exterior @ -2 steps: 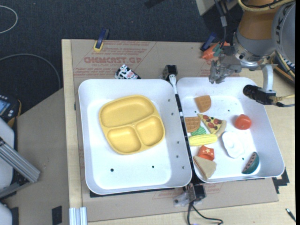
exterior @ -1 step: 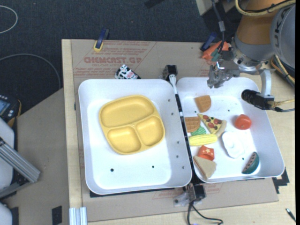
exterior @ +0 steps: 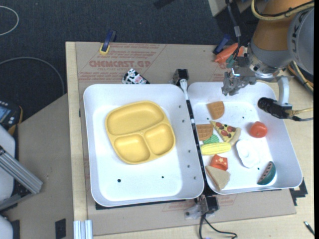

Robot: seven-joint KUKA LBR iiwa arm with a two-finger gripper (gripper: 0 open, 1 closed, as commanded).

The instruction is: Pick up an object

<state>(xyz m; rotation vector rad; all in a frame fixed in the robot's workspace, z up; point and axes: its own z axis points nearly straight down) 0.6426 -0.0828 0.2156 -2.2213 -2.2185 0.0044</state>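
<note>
White right bin (exterior: 286,148) packed with toy food for picking; end effector (exterior: 233,87) hung over upper edge above bread slice (exterior: 216,109), opening cannot be told; nothing seen held.

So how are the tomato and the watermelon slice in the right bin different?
The tomato is round and all red; the watermelon slice is a curved wedge, red with a green rind. The tomato lies by the bin's right wall, midway along; the slice lies in the corner nearest the camera. Both are small toy foods, apart from the gripper.
</note>
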